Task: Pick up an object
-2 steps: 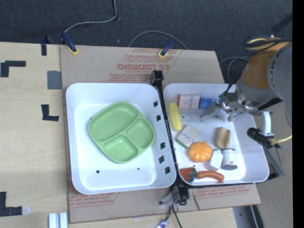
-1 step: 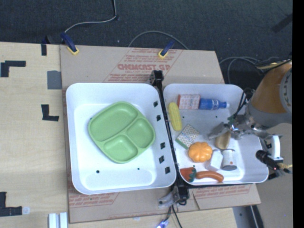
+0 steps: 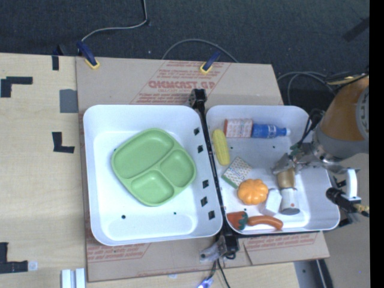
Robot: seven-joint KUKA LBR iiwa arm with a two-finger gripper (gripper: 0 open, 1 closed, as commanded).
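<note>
The claw [image 3: 287, 174] is low in the right bin [image 3: 264, 111], toward 3 o'clock, and I cannot tell its state. At the bin's 12 o'clock lies a bottle [image 3: 255, 129]; a corn [image 3: 221, 147] lies at 9 o'clock. Near the middle sits a pumpkin [image 3: 252, 191], with a cup [image 3: 288, 201] just beside it. A carrot [image 3: 259, 222] lies at 6 o'clock. The left bin [image 3: 102, 161] holds a green tray [image 3: 153, 167].

A pale green divided plate [image 3: 154, 166] is sitting in the white left bin [image 3: 99, 161]. Showing in the white right bin [image 3: 264, 111] are a yellow corn cob [image 3: 221, 147], an orange pumpkin [image 3: 252, 191], a blue-capped bottle [image 3: 255, 129] and a checked yellow-green packet [image 3: 236, 172].
</note>
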